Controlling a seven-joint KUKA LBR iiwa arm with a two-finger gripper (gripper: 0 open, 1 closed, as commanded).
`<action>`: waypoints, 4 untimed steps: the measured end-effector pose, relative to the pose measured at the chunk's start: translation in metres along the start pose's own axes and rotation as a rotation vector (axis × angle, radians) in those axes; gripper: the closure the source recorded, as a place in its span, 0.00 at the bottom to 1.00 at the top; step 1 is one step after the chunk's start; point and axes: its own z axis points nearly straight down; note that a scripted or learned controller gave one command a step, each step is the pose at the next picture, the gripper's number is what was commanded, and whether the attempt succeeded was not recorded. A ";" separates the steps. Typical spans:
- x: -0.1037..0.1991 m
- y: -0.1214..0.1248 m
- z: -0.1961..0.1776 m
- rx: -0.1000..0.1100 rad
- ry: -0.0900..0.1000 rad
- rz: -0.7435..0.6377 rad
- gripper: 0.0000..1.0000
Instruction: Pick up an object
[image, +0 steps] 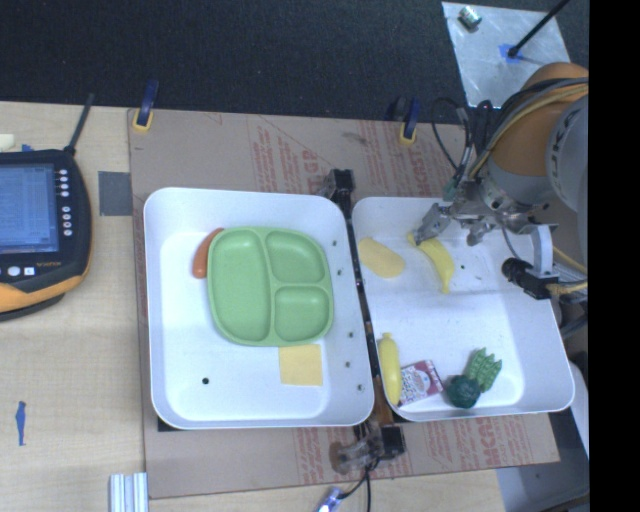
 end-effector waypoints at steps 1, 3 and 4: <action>0.009 -0.001 0.032 0.004 0.000 -0.002 0.00; 0.016 0.000 0.032 0.002 -0.001 -0.003 0.00; 0.015 -0.002 0.022 0.011 0.000 -0.004 1.00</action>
